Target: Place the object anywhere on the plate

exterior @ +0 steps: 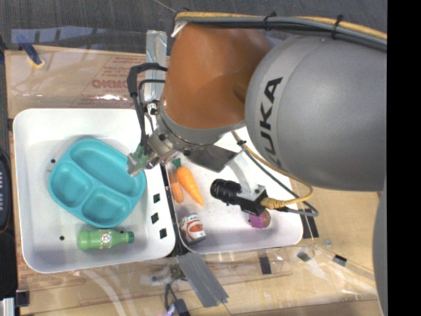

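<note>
Orange carrot [190, 185], green top, lying in the right bin [227, 232]. Long axis diagonal (tip toward lower right). Gripper [140, 161] at the plate [79, 176] rim, grip impossible to tell.

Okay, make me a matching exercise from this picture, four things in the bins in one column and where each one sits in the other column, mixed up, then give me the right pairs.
Things:
1. teal plate
2. green bottle
3. carrot
4. small can

Places:
A. right bin, at the near edge close to the divider
B. left bin, lying on its side near the front wall
C. left bin, in the middle, tilted corner-on
D. right bin, just right of the divider, beyond the can

Pairs: 1-C, 2-B, 3-D, 4-A
</note>
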`<control>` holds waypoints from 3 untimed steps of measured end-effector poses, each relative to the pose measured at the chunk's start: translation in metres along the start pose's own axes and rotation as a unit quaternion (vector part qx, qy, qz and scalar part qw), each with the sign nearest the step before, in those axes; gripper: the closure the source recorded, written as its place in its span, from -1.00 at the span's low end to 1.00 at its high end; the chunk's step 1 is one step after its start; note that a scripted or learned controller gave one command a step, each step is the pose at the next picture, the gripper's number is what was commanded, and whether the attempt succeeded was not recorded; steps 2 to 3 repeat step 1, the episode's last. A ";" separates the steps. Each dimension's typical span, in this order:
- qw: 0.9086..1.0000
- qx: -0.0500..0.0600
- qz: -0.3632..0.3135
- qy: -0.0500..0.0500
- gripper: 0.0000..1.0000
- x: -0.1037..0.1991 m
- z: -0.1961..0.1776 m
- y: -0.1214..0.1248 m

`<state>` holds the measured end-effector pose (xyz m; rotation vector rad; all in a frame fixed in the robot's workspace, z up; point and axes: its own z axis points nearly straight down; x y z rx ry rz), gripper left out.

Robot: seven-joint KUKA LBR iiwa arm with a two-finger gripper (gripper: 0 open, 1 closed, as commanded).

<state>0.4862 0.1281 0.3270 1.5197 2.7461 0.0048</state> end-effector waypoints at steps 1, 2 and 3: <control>0.977 0.004 -0.212 0.002 1.00 0.020 0.089 0.003; 0.977 0.004 -0.212 0.002 1.00 0.020 0.089 0.003; 0.977 0.004 -0.212 0.002 1.00 0.020 0.089 0.003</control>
